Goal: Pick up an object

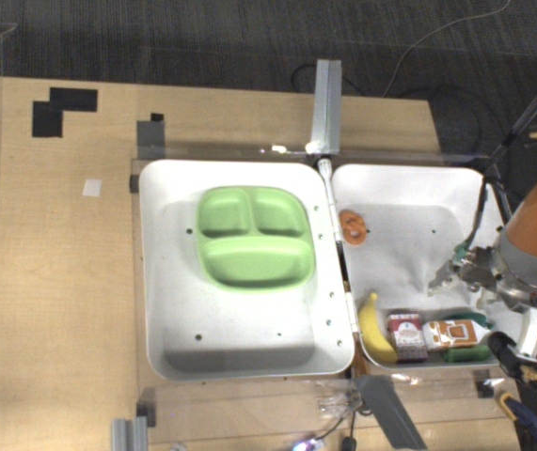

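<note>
Two white bins sit side by side on a wooden bench. The left bin [155, 252] holds a green divided plate [254, 236]. The right bin [409, 195] holds an orange ring [352, 225] at its left wall and, along the near edge, a banana [372, 330] beside two small packets [437, 336]. The gripper [458, 272] hovers just above the packets at the bin's right side, carrying nothing visible; whether it is released or clenched cannot be told. Nothing appears lifted yet. The arm is cut off at the frame's right edge.
</note>
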`<state>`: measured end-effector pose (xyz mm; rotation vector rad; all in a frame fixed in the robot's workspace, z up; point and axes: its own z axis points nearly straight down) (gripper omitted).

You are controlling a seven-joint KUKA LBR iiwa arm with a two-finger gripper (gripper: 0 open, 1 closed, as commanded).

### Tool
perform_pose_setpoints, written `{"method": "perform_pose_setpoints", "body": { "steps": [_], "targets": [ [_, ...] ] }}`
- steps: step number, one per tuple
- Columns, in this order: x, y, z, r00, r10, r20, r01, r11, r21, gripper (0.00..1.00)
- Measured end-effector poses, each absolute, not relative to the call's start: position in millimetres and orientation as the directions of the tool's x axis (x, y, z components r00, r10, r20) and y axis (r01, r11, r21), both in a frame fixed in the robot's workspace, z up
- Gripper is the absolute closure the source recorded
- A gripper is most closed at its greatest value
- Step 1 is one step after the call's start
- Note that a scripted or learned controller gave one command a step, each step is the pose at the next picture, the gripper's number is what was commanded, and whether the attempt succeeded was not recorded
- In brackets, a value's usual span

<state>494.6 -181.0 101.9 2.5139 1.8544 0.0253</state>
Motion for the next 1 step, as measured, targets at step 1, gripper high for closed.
{"method": "perform_pose_setpoints", "body": {
  "steps": [1],
  "targets": [
    [495.9, -181.0, 111.7, 0.292, 0.956, 0.002, 0.956, -0.292, 0.027, 1.00]
  ]
}}
